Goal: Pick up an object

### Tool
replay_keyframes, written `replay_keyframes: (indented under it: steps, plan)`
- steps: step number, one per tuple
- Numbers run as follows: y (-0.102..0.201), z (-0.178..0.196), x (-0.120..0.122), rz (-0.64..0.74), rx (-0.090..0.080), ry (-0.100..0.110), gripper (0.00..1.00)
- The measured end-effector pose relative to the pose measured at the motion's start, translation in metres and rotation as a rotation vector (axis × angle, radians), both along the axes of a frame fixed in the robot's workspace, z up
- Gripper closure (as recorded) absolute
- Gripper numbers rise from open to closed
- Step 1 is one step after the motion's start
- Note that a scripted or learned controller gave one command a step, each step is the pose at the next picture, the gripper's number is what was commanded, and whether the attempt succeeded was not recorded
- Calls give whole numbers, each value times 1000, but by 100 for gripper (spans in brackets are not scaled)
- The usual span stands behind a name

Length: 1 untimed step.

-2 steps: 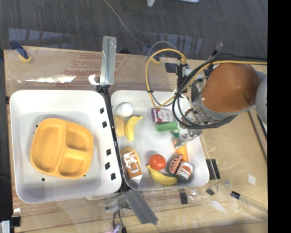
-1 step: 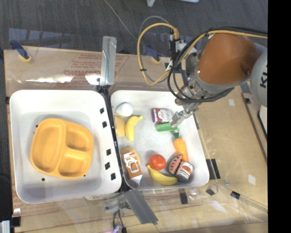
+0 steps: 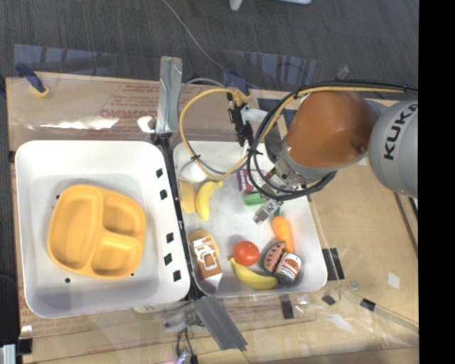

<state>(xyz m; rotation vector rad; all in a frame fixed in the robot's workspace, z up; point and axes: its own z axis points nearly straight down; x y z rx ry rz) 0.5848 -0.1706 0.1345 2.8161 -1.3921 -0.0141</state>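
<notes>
Left bin (image 3: 28,213) holds a yellow divided tray (image 3: 96,229); right bin (image 3: 313,242) holds bananas (image 3: 205,197), tomato (image 3: 247,252), carrot (image 3: 283,229); end effector (image 3: 269,207) grip: cannot tell.

Dark grey carpet floor (image 3: 85,21), cardboard-topped bench (image 3: 370,234), even light

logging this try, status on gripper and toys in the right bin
Gripper low over right bin, grip state unclear. Nothing seen held. Carrot and tomato nearest. Cables crowd the wrist.

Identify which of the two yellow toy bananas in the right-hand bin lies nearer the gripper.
The yellow toy banana by the bin's left wall, further up the view; the other yellow banana lies along the bottom edge, below the red tomato.
</notes>
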Motion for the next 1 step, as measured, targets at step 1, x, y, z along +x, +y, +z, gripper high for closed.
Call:
replay_keyframes:
  steps: [1]
  plan:
    - [26, 72, 29, -132, -3, -11, 100]
